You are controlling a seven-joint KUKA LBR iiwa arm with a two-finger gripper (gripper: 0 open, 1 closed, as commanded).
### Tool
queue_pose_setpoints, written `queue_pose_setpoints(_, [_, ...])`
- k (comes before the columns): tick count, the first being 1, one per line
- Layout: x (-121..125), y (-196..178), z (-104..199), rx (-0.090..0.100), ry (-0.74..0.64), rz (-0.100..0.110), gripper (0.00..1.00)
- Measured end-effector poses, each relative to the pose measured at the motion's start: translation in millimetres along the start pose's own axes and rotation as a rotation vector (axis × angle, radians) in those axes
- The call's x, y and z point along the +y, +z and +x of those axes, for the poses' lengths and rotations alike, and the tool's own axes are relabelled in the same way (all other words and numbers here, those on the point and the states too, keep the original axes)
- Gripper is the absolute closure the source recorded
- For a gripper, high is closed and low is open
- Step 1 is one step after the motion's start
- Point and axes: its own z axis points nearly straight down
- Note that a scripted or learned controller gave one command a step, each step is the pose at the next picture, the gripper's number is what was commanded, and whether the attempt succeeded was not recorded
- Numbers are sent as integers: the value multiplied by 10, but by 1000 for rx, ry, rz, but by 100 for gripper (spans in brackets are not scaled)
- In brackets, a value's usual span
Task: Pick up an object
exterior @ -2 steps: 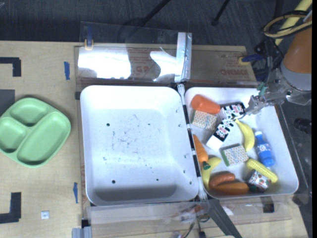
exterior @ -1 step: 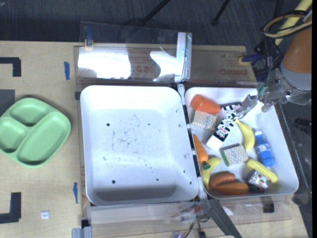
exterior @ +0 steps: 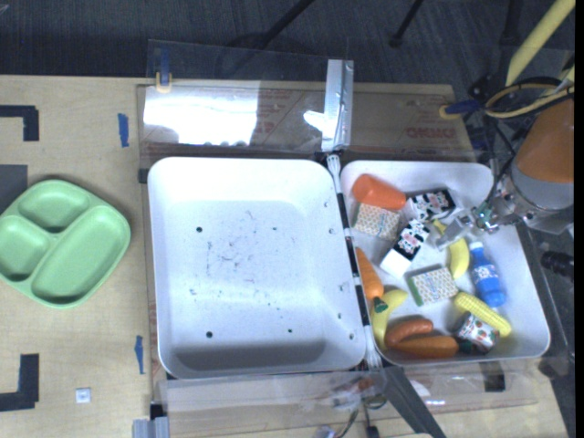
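The right bin [exterior: 534, 286] holds a heap of toy items. Among them are an orange piece [exterior: 377, 190], a patterned box [exterior: 376, 219], two black-and-white blocks [exterior: 429, 205], a yellow banana [exterior: 459, 258] and a blue bottle [exterior: 487, 281]. A carrot [exterior: 370, 276], a corn cob [exterior: 484, 311] and two sausages [exterior: 422, 329] lie toward the front. My gripper [exterior: 482, 215] hangs over the bin's right rear part, just above and right of the banana, with the grey arm and its orange band [exterior: 552, 149] behind it. I see nothing held in it.
The left bin [exterior: 246, 263] sits beside the right one, sharing a middle rim. A green divided plate [exterior: 59, 240] rests on the bench at far left. A clear plastic panel [exterior: 246, 108] stands behind the bins. Cables hang at the upper right.
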Motion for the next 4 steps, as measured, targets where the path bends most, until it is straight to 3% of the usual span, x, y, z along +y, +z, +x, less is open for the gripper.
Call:
queue_pose_setpoints(1, [-544, -69, 181, 0, 113, -3, 0])
queue_pose_setpoints(2, [-545, -149, 153, -6, 113, -3, 100])
queue_pose_setpoints(3, [-264, 81, 158, -15, 423, -7, 100])
queue_pose_setpoints(4, [610, -1217, 200, -11, 491, 0, 100])
